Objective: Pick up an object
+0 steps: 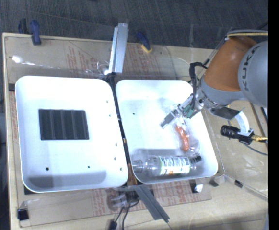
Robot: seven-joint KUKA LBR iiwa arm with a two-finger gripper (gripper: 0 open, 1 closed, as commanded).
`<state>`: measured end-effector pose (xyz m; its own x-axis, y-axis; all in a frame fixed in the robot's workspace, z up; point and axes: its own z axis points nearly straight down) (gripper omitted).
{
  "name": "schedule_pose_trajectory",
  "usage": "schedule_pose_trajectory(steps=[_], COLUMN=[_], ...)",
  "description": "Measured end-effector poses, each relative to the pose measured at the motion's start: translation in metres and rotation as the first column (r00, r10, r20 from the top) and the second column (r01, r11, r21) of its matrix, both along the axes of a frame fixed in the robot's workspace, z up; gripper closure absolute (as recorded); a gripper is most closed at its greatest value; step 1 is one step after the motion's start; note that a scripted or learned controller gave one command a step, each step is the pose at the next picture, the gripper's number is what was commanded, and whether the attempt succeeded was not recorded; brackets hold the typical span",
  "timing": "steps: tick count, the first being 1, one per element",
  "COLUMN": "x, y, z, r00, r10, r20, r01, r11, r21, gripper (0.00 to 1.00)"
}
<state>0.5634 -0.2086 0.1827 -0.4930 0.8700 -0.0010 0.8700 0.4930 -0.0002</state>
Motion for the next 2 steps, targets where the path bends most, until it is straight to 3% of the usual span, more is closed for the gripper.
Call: schedule_pose_trajectory(steps=[2], x=[0.001], y=[-0.001], z=[0.019], r00=[0.999], r10=[0.041], r20=[0.003], r01=[-0.041], r11=[0.999], r21=[-0.002], gripper=[0.0])
